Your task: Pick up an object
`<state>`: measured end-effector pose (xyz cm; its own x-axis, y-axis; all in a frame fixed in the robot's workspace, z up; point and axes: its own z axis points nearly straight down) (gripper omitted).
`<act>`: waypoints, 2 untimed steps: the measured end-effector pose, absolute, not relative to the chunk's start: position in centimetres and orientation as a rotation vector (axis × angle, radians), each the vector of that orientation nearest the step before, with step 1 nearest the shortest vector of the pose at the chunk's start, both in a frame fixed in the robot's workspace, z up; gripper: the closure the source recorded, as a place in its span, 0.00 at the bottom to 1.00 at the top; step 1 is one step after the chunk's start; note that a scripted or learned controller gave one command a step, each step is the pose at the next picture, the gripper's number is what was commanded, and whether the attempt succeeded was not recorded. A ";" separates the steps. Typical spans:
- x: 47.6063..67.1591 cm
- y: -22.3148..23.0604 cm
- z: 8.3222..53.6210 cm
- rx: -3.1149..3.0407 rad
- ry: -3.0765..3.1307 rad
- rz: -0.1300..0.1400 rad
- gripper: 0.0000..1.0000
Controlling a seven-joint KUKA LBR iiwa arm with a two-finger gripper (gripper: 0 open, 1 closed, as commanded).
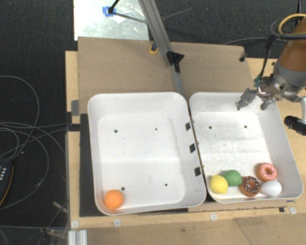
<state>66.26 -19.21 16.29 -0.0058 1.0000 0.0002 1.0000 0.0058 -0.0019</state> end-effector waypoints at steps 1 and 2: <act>66.1 -18.4 10.4 -2.212 -2.226 0.003 0.00; 66.4 -18.5 11.9 -2.215 -2.235 -0.004 1.00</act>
<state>66.40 -18.45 11.94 -0.0091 1.0000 -0.0016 0.9999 0.0091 0.0051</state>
